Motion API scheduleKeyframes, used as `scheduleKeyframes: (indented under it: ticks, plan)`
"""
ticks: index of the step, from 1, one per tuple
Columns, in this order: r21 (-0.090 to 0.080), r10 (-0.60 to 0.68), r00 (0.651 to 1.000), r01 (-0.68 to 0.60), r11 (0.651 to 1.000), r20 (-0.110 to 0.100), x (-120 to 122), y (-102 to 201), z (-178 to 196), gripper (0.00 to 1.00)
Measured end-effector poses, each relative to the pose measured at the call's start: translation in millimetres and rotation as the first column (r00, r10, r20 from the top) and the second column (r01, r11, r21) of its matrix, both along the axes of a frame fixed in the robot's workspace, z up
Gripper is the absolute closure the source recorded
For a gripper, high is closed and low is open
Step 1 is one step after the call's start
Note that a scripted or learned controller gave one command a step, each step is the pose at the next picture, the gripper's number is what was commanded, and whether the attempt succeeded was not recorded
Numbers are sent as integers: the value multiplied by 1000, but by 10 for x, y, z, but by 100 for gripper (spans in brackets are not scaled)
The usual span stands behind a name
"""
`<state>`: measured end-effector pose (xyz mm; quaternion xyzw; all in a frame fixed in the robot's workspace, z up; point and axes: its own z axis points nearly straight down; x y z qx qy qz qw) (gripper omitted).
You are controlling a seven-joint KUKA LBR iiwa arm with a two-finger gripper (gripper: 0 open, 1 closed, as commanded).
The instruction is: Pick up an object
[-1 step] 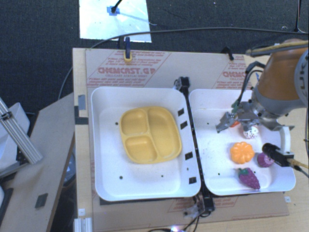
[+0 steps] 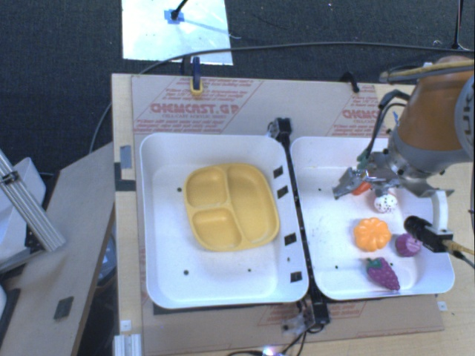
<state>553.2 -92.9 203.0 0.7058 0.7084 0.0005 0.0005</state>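
My gripper [image 2: 355,184] hangs low over the right bin [image 2: 326,273], near its upper middle. A small orange-red object [image 2: 362,189] lies right at the gripper's tip, partly hidden by it; whether it is held cannot be made out. Just right of it sits a white spotted ball [image 2: 384,203]. An orange pumpkin [image 2: 371,233] lies below the ball, with a small purple object [image 2: 407,245] to its right. A purple bunch of grapes [image 2: 383,273] rests near the bin's front edge.
The left bin [image 2: 167,273] holds a yellow divided plate [image 2: 230,206]. A black divider strip [image 2: 291,206] runs between the two bins. The arm's orange band [image 2: 438,117] looms over the right bin's back right corner. A black part [image 2: 424,233] sticks out beside the purple object.
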Motion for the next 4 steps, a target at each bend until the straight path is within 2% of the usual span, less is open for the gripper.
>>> scheduleKeyframes:
  ticks: [2, 3, 4]
  plan:
    - [1, 0, 1000, 0, 1000, -4, 75, 88, -944, 0]
    - [1, -3, 1000, 3, 1000, -3, 76, 93, -1197, 0]
    - [0, -4, 1000, 4, 1000, 1, 88, 90, -1077, 100]
